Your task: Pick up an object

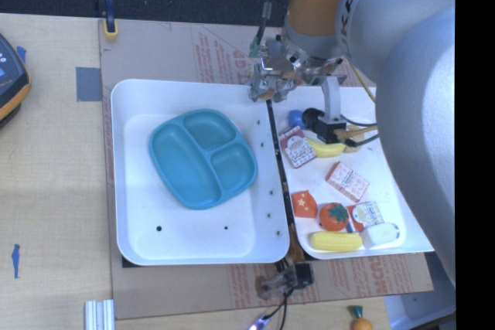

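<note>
Round red, green-topped tomato (333,216) lies near the right bin's (375,164) front edge; gripper (267,86) over its far-left corner, opening untellable

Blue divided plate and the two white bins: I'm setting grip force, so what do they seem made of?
Blue divided plate: likely moulded plastic, satin; even colour, soft rounded ridges. Left bin and right bin: probably thin formed plastic, slightly glossy; rounded corners, rolled rim. Could be coated metal.

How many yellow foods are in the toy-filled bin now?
2. A banana lies toward the far end beside a packet; a corn cob lies at the near edge by the tomato. The arm may hide more.
</note>
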`<state>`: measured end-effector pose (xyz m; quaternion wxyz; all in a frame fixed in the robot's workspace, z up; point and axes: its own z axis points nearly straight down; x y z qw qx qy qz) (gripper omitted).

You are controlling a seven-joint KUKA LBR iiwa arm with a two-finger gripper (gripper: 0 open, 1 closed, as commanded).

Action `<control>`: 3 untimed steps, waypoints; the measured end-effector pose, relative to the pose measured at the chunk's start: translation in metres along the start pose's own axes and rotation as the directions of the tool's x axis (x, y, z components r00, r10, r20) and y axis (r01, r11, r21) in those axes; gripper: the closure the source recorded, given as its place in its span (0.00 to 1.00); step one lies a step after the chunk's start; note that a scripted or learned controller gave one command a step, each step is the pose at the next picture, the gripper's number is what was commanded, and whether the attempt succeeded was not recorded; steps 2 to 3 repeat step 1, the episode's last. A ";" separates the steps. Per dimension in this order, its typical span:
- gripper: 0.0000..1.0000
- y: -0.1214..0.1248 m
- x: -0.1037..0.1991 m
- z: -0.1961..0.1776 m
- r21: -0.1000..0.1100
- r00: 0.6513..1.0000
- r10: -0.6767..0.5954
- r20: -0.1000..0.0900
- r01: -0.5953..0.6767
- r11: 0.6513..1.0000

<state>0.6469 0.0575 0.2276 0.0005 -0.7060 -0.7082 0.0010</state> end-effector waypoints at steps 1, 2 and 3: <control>1.00 -0.085 -0.045 0.011 0.003 1.000 -0.001 0.001 0.001 1.000; 1.00 -0.085 -0.045 0.011 0.003 1.000 -0.001 0.001 0.001 1.000; 1.00 -0.085 -0.045 0.011 0.003 1.000 -0.001 0.001 0.001 1.000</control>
